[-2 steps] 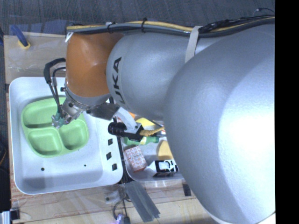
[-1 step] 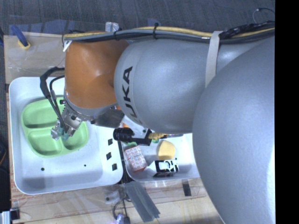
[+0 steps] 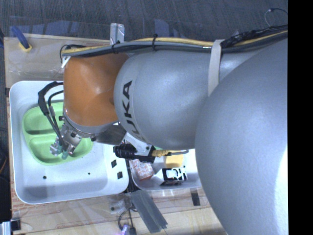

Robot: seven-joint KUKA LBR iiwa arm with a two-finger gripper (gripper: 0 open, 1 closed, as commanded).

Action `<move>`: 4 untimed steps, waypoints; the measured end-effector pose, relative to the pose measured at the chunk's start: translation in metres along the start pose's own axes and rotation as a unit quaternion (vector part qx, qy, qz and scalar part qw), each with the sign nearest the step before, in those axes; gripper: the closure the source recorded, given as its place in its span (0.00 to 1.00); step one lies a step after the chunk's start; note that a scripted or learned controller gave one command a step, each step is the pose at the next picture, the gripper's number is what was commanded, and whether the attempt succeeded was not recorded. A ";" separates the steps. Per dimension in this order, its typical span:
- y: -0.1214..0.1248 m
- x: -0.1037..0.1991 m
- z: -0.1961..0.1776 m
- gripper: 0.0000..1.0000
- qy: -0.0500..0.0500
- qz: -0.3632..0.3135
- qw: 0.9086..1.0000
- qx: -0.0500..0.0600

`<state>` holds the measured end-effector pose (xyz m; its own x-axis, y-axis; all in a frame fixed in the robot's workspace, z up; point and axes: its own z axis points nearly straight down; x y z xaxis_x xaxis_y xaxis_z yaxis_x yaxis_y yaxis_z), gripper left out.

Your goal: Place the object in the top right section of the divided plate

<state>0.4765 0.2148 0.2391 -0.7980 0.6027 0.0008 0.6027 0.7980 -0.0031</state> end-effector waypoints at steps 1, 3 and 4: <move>0.001 0.002 0.001 1.00 0.001 -0.036 0.999 0.001; 0.014 -0.018 0.007 1.00 -0.001 -0.141 0.990 -0.001; -0.059 -0.044 0.010 1.00 0.000 -0.154 0.988 -0.001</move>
